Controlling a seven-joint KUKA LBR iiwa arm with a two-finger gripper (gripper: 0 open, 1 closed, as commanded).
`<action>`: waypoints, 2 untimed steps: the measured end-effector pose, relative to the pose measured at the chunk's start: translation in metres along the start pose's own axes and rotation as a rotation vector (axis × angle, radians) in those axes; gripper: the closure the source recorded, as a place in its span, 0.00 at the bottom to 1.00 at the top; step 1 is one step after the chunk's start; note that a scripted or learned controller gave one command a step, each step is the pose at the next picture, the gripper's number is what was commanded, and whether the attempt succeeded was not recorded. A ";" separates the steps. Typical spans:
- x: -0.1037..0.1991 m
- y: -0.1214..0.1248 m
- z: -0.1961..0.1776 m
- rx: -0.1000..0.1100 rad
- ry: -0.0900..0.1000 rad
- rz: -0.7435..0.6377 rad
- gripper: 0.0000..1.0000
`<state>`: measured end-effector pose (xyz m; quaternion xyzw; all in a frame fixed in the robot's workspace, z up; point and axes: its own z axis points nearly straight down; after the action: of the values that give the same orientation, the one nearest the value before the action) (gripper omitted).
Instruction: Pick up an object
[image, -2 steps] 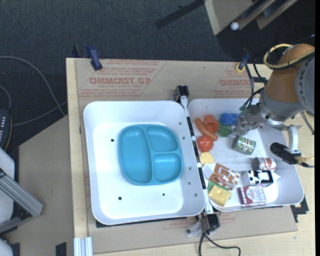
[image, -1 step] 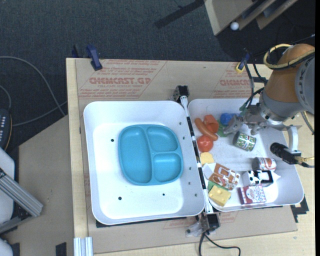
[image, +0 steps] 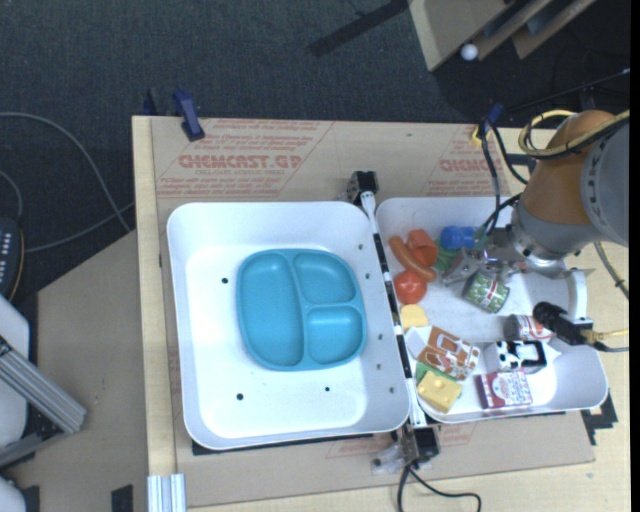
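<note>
On the desk (image: 250, 150) we saw two shallow white bins side by side. The left bin (image: 200, 400) held a blue divided plate (image: 298, 307) with three compartments, lying flat near its middle and apart from the walls. The right bin (image: 585, 385) was crowded with small play-food items: a blue piece (image: 457, 238) near the far wall, an orange carrot-like piece (image: 413, 251) just beside it, a red tomato-like piece (image: 410, 286) below that, and a pale yellow piece (image: 414, 317) close to the divider between the bins. Nearer the front lay a small brown and orange packet (image: 447, 353), a yellow cheese-like wedge (image: 439, 390) touching the front left corner area, a pink and white carton (image: 507, 389), and a black and white box (image: 523, 352) just above it. A green labelled can (image: 487, 290) lay tilted in the middle of this bin. The grey arm reached in from the right, its orange band above the wrist, and the gripper (image: 480, 262) hung low over the right bin, right at the green can and the green scraps beside it. We could not tell how its jaws stood, nor whether the can was between them.
</note>
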<state>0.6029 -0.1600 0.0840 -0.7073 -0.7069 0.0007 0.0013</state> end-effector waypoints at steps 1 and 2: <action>0.018 -0.009 -0.001 -0.001 0.000 -0.001 0.00; 0.018 -0.008 -0.011 -0.003 0.000 -0.001 1.00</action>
<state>0.5949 -0.1418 0.0947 -0.7068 -0.7075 -0.0002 0.0004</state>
